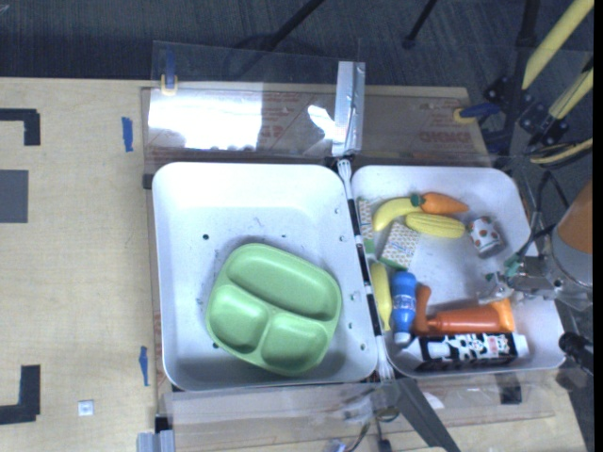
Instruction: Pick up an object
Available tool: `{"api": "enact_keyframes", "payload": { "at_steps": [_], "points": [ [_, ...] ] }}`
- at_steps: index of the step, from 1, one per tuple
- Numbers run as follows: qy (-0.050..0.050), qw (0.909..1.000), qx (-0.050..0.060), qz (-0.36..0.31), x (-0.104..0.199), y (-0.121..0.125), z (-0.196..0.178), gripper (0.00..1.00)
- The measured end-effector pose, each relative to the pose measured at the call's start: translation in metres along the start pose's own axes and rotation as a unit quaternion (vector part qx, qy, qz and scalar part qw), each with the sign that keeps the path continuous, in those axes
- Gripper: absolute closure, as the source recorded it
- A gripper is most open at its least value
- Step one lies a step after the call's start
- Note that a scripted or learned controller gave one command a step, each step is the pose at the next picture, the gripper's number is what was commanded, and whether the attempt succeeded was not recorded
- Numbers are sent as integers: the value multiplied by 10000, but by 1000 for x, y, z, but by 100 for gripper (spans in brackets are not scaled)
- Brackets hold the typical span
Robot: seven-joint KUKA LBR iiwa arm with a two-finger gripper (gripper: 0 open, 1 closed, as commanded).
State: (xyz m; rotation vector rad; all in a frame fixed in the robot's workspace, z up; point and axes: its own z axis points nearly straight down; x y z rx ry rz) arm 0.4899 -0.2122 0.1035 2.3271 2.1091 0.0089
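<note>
The gripper hangs at the right edge of the right bin, just above the orange bottle, and whether its fingers are open or shut I cannot tell, with nothing seen between them. Below that bottle lies a black-and-white tube along the near wall, a blue bottle stands to their left, and two bananas and a carrot sit toward the far end. Over in the left bin a green divided tray rests alone.
</note>
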Motion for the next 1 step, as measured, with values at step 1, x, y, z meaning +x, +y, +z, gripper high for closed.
{"api": "enact_keyframes", "payload": {
  "at_steps": [1],
  "points": [
    [-20,9965,24,840,90,7,-96,100]
  ]
}}
